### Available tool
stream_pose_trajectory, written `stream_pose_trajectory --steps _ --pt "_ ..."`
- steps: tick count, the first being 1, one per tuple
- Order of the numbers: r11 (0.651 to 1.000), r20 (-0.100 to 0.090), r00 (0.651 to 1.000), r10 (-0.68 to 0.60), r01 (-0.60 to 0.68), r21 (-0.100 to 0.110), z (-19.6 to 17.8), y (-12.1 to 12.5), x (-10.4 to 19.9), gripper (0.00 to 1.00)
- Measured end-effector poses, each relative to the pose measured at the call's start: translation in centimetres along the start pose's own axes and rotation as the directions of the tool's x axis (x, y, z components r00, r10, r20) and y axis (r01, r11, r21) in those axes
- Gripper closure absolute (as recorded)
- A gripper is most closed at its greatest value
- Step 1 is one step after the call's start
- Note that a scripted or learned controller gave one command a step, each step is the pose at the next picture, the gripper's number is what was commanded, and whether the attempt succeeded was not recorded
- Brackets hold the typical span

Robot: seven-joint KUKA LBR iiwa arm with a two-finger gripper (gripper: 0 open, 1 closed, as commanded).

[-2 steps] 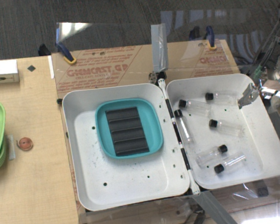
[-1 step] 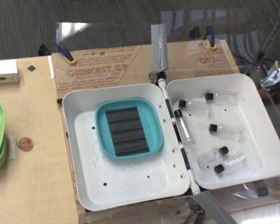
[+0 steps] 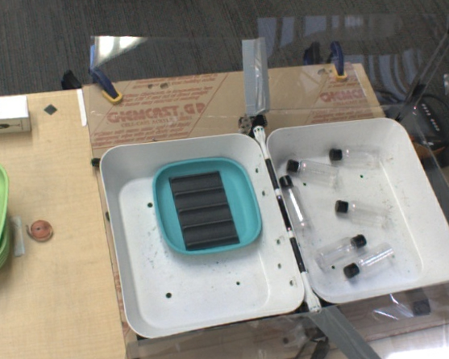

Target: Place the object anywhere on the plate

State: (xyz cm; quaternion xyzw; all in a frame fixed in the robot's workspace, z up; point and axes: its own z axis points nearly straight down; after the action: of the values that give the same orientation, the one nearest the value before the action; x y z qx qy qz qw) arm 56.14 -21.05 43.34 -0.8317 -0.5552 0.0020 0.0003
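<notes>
Grab one tube (image 3: 373,261) by its middle and lay it flat on the blue plate (image 3: 248,204). I cannot tell how the gripper is set.

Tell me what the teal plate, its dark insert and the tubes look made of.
Teal plate: likely plastic, smooth and evenly coloured with rounded moulded corners.
Dark insert: matte, ribbed, possibly rubber or foam; unclear.
Tubes: clear plastic or glass, see-through with black caps.
</notes>
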Motion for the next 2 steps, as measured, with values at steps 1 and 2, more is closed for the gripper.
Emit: stream_pose_trajectory --steps 1,2 --pt "0.993 0.0 0.993 0.12 -0.12 0.002 -0.6 -1.2 -0.6 0.0" --pt "0.966 0.001 0.966 0.259 -0.259 0.003 -0.6 -2.8 -1.3 0.0"
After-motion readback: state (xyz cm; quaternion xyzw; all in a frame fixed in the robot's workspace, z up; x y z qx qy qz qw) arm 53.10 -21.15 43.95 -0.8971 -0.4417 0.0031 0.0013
